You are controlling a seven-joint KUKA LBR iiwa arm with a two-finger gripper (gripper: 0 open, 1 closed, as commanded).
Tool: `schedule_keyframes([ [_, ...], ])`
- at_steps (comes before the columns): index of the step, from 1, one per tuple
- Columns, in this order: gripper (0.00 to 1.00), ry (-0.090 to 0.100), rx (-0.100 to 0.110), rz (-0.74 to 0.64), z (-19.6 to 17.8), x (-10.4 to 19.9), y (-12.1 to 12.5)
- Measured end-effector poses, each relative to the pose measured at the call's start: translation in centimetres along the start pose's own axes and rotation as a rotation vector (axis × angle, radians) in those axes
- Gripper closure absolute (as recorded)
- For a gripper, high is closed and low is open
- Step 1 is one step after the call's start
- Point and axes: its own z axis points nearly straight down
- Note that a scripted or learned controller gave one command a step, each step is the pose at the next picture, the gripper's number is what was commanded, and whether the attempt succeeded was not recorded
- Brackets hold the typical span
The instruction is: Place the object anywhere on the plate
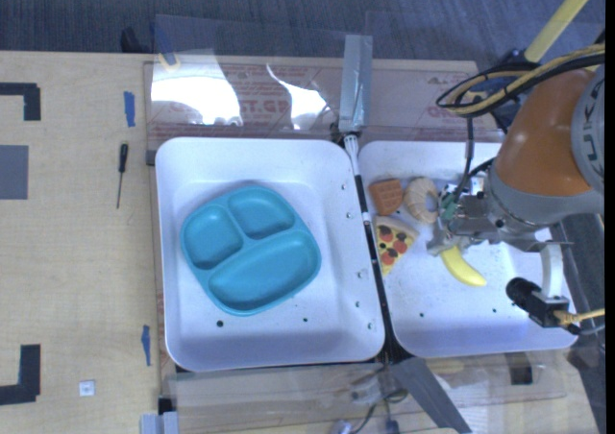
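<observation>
Banana [463, 269] lies in the right bin [480, 331] touching the claw [452, 230], whose grip we cannot tell, beside pizza slice [392, 243], away from the blue plate [252, 248] in the left bin [192, 326]; no writing we can read.

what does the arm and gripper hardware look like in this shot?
Grey KUKA arm with a rounded orange band above the wrist. Yellow and black cables loop across its top. The gripper is a compact grey metal assembly with wires running into it.

Blue plate [252, 248], yellow banana [464, 270]
</observation>
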Motion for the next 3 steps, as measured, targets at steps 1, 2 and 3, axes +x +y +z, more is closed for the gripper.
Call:
schedule_keyframes([
  [1, 1.00, 0.001, -0.003, -0.094, -4.7, 6.7, 1.1],
  [2, 1.00, 0.001, 0.002, -0.134, -1.6, 15.9, 3.0],
  [3, 0.00, -0.001, 0.000, -0.129, -1.7, 15.5, 3.1],
])
